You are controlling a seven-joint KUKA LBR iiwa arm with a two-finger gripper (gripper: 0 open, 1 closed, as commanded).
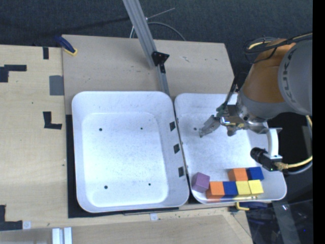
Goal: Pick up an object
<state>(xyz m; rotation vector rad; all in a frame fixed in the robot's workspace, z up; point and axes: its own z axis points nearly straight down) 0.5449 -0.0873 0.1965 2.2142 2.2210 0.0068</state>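
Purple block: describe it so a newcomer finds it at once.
Look in the right bin, along its near edge, where a cluster of small blocks sits. The purple block is the leftmost one, close to the wall between the bins. It is the one purple piece, turned askew, beside an orange block.

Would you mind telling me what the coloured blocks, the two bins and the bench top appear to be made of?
The coloured blocks look like painted wood or dense foam: flat, matte faces without glare, so either is possible. The right bin and left bin look like moulded white plastic, with rounded corners, thin rims and a faintly speckled matte surface. The bench top seems to be plywood or particle board: pale tan with light grain.
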